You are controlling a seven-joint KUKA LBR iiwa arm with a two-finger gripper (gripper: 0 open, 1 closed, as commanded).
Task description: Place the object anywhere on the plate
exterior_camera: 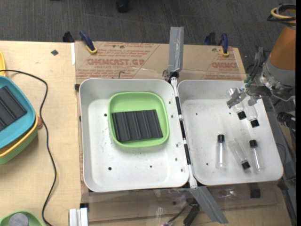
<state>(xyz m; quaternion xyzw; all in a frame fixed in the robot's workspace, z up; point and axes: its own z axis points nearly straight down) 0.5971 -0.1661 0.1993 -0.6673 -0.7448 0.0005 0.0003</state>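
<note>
The claw [241, 97] sits low over the back right corner of the right bin [202, 173], and whether it is spread or clenched cannot be made out from here; nothing clear shows in its grip. Just beneath its tip lie two clear vials with black caps [248, 117], close enough that contact cannot be judged. The arm [282, 55] comes in from the right, orange band above the grey wrist, angled down toward the bin. Three more clear vials [237, 152] lie loose nearer the front of that bin, one apart on the left, two side by side. In the left bin [94, 164], the green plate [117, 102] carries a dark ribbed insert [137, 125].
</note>
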